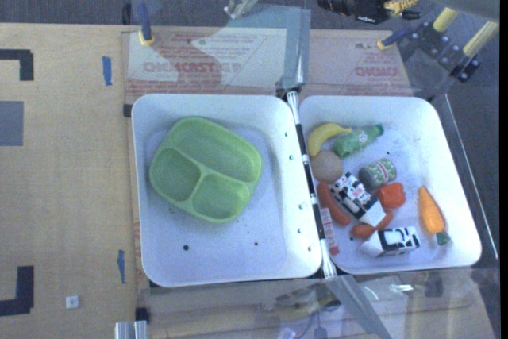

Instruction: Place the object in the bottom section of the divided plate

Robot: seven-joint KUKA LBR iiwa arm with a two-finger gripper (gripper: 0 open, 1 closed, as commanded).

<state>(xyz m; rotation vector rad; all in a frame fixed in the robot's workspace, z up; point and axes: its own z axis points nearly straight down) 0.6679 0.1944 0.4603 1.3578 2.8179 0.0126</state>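
Note:
A green divided plate point(206, 168) lies in the left white bin point(159, 250), with one large section at the back and two smaller ones at the left and front. The right bin point(460, 250) holds several small objects: a banana point(324, 136), a green bottle point(357, 140), a beige ball point(325, 167), a small can point(378, 172), a red pepper point(391, 195), a carrot point(430, 210), a black-and-white toy point(352, 194) and a white toy car point(397, 240). My gripper point(236, 2) hangs high beyond the bins' far edge, over the floor, well away from the plate and the objects.
Cardboard sheets point(206, 63) lie behind the bins. A wooden bench surface point(63, 171) extends to the left. The arm's body and a black camera mount point(349, 0) cross the upper right.

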